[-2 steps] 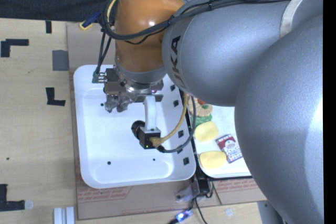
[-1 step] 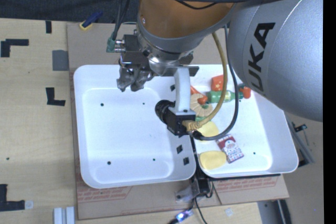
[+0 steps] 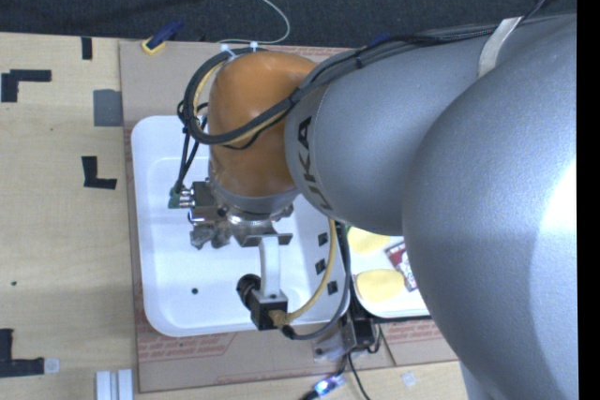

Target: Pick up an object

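Presently my gripper [image 3: 212,231] hangs low over the white bin [image 3: 155,201] at the view's left; I cannot tell whether it is spread or closed. Candidate objects, a yellow flat item [image 3: 382,291] and a red-and-white packet [image 3: 398,259], lie to its right in the view, beyond that bin's wall and partly under the arm [image 3: 422,155].

right bin [image 3: 375,307]: mostly under arm [image 3: 450,155] | red-and-white item [image 3: 397,259]: partly covered | left bin [image 3: 150,201]: middle hidden by arm

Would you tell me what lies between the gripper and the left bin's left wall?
Bare white floor lies between gripper and wall, seen in the camera view.
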You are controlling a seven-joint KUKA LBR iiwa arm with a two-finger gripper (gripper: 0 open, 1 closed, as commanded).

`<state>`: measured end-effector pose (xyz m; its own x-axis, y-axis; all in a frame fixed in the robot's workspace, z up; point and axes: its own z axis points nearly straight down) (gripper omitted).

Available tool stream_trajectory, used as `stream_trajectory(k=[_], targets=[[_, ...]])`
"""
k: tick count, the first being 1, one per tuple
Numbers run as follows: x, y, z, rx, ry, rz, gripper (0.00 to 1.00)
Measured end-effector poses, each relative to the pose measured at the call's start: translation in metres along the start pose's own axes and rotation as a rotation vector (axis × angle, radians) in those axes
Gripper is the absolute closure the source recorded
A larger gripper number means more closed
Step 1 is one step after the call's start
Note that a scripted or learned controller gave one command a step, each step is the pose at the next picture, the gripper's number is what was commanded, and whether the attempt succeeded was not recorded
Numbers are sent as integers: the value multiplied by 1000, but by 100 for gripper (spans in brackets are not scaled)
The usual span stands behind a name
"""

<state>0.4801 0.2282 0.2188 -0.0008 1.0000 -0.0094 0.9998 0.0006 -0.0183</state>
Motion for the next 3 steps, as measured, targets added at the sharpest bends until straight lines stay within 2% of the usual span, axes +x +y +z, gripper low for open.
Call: stream_trajectory(k=[1,2,3], targets=[[4,2,-156,-31,17,-4,100],[2,-2,-326,-34,18,-3,100],[-12,-1,-198,-4,2,1,100]])
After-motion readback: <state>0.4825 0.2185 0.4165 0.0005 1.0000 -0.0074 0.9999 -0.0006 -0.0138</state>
